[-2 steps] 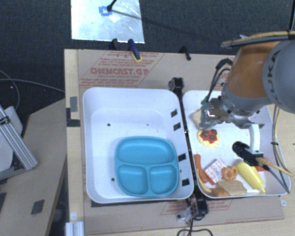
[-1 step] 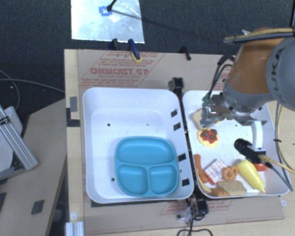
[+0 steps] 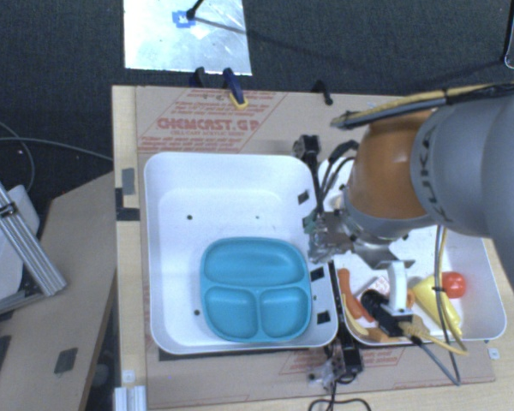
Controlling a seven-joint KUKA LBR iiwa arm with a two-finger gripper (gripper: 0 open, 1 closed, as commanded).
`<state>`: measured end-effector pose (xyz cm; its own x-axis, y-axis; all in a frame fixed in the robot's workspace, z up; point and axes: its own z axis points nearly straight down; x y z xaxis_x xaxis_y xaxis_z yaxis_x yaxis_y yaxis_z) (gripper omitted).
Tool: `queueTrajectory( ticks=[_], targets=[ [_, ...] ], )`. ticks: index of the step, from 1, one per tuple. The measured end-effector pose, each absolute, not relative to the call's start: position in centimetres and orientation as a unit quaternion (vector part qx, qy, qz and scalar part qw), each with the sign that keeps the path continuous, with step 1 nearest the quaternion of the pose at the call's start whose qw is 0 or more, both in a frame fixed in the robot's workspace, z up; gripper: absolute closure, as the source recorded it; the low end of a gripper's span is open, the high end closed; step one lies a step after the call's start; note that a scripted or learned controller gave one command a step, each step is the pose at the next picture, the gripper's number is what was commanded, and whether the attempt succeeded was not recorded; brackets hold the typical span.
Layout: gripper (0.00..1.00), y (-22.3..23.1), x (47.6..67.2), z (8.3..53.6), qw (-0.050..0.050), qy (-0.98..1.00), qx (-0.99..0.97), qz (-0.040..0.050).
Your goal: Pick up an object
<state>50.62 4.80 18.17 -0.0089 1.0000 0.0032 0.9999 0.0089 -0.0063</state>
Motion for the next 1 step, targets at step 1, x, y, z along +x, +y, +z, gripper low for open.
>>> queueTrajectory(
  ticks=[1],
  targets=[
    [1.0, 4.39, 50.98, 19.47, 0.0, -0.709, -0.706, -0.0013]
  ],
)
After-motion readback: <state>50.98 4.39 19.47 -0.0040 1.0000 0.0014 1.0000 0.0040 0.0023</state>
